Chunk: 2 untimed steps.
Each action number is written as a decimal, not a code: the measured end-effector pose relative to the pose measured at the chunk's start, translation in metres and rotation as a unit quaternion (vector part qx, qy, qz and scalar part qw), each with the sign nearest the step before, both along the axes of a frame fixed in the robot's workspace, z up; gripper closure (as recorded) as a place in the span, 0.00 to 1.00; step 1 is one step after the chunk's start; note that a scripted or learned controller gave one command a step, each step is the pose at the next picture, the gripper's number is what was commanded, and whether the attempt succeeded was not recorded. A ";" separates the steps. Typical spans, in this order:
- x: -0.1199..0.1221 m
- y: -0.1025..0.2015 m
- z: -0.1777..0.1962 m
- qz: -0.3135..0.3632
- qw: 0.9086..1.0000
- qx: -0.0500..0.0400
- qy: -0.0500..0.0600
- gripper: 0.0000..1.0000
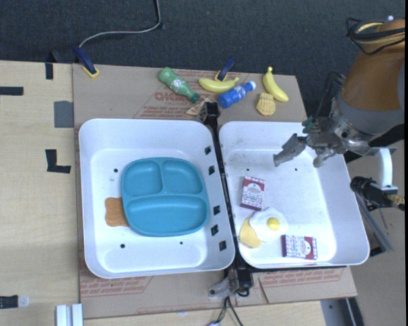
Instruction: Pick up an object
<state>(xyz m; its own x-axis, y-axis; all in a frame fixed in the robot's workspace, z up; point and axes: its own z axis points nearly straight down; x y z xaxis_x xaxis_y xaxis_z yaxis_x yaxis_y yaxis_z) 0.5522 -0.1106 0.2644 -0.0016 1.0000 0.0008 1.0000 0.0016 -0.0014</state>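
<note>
Your gripper [304,152] was spread wide with nothing in it, and the little red box [253,192] lay below-left of it.

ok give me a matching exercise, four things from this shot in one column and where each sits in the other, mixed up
Things:
1. blue divided plate
2. fried egg
3. green bottle
4. tool

Places:
A. on the cardboard behind the bins
B. left bin
C. over the far part of the right bin
D. right bin, near front

Pairs: 1-B, 2-D, 3-A, 4-C
</note>
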 end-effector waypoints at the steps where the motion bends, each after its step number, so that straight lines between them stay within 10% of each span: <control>1: 0.001 0.019 -0.081 -0.001 1.000 0.000 0.001 0.00; 2: 0.035 0.012 -0.143 0.000 1.000 0.000 0.001 0.00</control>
<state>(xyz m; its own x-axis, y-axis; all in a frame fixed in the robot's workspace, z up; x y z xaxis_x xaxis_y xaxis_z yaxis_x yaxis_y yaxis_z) 0.5876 -0.0983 0.1216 -0.0006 1.0000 0.0003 1.0000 0.0006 -0.0032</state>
